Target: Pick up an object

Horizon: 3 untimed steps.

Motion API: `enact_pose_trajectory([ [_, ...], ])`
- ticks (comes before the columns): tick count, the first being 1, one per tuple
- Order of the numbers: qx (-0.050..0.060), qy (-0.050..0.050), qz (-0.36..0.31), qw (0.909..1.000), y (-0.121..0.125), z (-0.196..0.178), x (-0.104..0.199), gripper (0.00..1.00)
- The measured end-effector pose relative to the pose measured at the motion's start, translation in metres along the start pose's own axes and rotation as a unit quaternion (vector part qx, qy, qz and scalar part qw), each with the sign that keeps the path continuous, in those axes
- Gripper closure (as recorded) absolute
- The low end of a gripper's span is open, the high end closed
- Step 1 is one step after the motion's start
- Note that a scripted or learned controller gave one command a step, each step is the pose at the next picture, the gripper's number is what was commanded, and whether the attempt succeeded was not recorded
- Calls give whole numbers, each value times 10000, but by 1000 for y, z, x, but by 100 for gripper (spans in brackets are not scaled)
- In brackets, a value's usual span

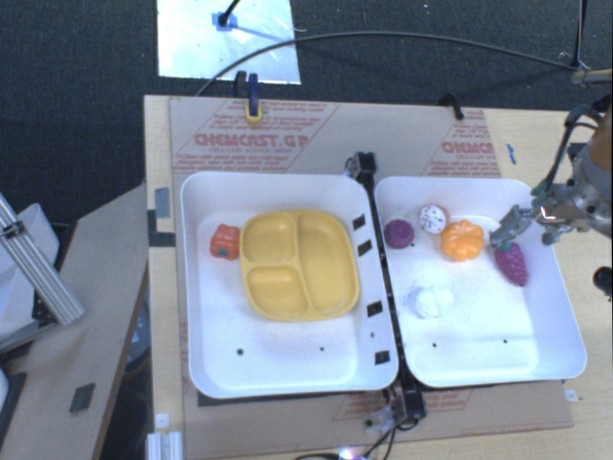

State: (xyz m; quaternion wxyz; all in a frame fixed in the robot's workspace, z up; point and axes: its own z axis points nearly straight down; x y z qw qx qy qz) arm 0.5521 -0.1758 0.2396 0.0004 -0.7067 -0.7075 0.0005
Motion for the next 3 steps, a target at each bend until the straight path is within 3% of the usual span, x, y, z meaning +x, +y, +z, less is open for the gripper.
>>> enact_pose_trajectory([
  [2, 2, 2, 3, 10000, 0, 122, -9, 0],
  [3, -26, -8, 1, 10000, 2, 108, -9, 100],
])
